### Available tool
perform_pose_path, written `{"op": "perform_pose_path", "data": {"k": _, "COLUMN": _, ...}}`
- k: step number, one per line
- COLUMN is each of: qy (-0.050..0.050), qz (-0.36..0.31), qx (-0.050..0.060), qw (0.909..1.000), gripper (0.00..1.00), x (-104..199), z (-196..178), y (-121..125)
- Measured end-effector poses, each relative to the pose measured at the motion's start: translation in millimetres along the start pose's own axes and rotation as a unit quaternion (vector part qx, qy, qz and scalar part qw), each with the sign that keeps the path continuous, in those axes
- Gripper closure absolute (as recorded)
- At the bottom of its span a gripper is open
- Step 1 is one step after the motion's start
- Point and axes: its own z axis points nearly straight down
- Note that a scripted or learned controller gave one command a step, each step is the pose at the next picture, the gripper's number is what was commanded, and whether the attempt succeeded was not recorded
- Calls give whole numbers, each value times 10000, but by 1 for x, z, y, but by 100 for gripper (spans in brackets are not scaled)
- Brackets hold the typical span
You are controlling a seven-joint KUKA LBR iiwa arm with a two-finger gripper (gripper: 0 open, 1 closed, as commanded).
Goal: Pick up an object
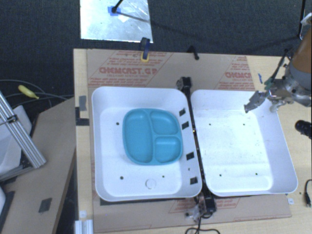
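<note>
The bench [161, 62] is a cardboard-coloured board printed with red lettering, carrying two shallow white bins side by side. The left bin [105, 130] holds a blue divided plate [152, 136] with three compartments, lying flat near the bin's middle; nothing can be seen in its compartments. The right bin [278, 174] has a bare white floor marked by a few small dark dots.

The arm [301, 67] enters from the right edge, and most of it is cut off by the frame. Its gripper [263, 101] hangs over the upper right corner of the right bin, well apart from the plate, which sits across the divider in the other bin. The fingers [252, 104] look spread, one pointing down-left toward the bin floor, with nothing between them, though they are small and somewhat blurred.

A small pale round mark [150, 183] lies on the left bin's floor below the plate.
</note>
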Motion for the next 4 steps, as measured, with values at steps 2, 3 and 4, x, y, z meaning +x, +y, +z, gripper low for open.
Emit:
{"op": "perform_pose_path", "data": {"k": 2, "qy": -7, "qz": 8, "qx": -14, "qw": 10000, "gripper": 100, "x": -35, "z": 124, "y": -23}}
{"op": "perform_pose_path", "data": {"k": 3, "qy": 9, "qz": 20, "qx": 18, "qw": 10000, "gripper": 100, "x": -32, "z": 155, "y": -76}}
{"op": "perform_pose_path", "data": {"k": 4, "qy": 33, "qz": -41, "qx": 13, "qw": 10000, "gripper": 100, "x": 78, "z": 142, "y": -109}}
